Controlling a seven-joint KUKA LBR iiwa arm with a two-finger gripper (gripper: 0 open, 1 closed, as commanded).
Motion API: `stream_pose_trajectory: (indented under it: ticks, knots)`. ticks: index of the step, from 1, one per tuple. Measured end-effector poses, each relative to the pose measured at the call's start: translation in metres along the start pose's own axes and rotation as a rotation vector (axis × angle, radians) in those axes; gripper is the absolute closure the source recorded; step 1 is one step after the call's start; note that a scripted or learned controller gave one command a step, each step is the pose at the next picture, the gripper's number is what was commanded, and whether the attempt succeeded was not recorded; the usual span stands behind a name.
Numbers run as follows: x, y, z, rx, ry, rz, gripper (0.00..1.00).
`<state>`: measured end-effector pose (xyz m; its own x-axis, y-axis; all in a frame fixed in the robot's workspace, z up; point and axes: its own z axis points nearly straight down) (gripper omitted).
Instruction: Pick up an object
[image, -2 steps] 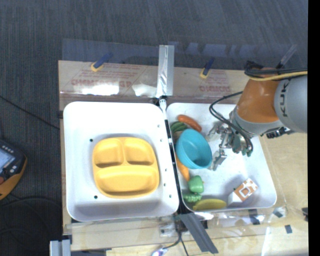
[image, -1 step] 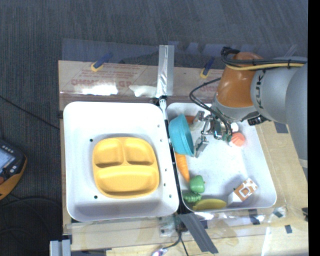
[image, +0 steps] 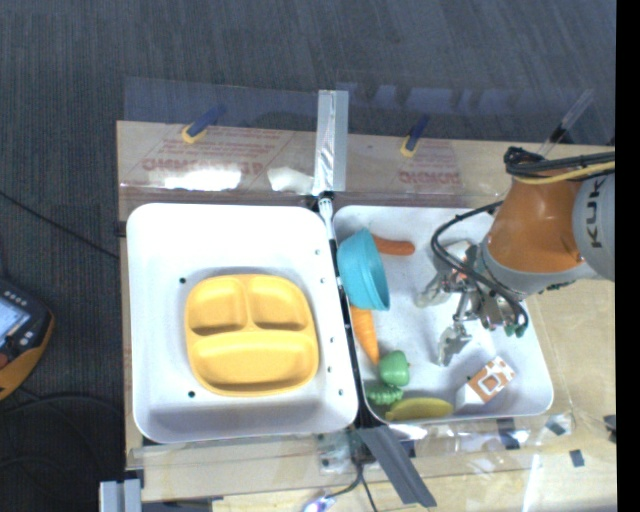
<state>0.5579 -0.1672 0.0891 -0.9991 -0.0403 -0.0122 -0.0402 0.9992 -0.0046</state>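
From my feed: dark grey carpet (image: 250, 45) covers the floor on every side of the wooden bench (image: 590, 350). Clear plastic sheeting (image: 230, 165) lies taped along the bench's far edge, held by two yellow-and-blue clips (image: 203, 124). A metal post (image: 331, 140) stands at the middle of that far edge. Left of the bench, an orange-and-black device (image: 20, 335) sits on the carpet, a thin cable running by it. Lighting even, glare on the sheeting.

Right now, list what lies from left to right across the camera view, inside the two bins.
Yellow divided plastic tray → blue plastic bowl → green toy vegetable → arm's gripper → small orange-and-white box.
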Motion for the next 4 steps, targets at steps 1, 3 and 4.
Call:
stream_pose_trajectory:
  ticks: [1,3,4]
  knots:
    - [0.046,-0.055,-0.001,0.002,-0.005,-0.44,0.0]
    - [0.032,-0.038,-0.001,0.0,-0.005,-0.729,0.0]
    - [-0.032,0.019,0.0,-0.003,-0.006,-0.664,0.0]
